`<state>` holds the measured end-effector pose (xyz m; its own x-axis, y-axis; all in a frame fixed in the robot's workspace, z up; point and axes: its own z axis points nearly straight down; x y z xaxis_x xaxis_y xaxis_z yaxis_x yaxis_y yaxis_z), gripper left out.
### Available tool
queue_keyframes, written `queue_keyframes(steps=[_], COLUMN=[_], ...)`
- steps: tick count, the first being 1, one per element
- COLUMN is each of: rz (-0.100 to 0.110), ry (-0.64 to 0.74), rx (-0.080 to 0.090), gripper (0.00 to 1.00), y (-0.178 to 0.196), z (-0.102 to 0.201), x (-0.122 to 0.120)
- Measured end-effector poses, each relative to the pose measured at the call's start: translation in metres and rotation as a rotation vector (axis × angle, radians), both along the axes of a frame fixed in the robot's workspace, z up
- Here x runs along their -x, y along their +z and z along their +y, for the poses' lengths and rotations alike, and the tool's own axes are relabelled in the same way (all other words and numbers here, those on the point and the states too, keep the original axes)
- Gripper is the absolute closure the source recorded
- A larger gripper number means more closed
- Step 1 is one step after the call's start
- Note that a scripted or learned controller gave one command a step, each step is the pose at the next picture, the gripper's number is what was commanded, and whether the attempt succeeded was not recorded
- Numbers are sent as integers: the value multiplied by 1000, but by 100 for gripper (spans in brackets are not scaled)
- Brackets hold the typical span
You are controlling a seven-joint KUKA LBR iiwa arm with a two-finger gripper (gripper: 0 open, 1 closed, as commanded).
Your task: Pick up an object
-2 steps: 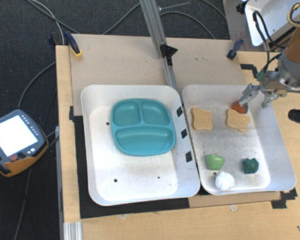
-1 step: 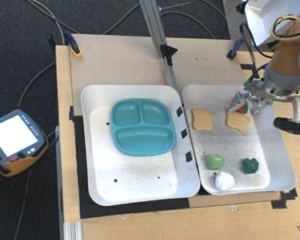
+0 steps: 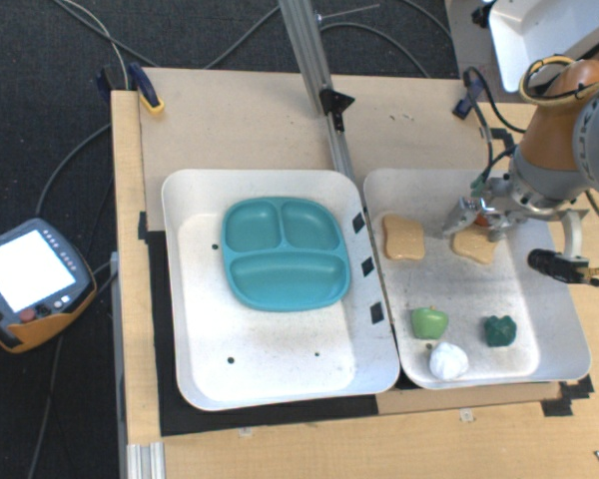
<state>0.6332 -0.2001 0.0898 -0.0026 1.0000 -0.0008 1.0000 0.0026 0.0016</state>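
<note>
The tan bread-like piece (image 3: 474, 246) lies in the right bin (image 3: 554, 362) toward its twelve o'clock end, directly under the gripper (image 3: 481, 218); its long axis looks to run from ten toward four o'clock. Whether the jaws are spread or closed, I cannot tell. Likely risks: a shallow, off-centre pinch slipping off, or nudging it toward the similar tan piece (image 3: 403, 238) at nine o'clock.

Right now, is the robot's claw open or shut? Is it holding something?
Gripper: I cannot tell. It sits right over a tan bread piece in the right bin, and no grasp is visible.
</note>
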Motion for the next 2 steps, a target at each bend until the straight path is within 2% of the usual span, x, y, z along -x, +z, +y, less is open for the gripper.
queue_keyframes(steps=[1,2], rz=[-12,-4], ry=[2,-1], rx=[4,0], gripper=[100,100], y=[17,69], z=[-1,2], x=[-4,4])
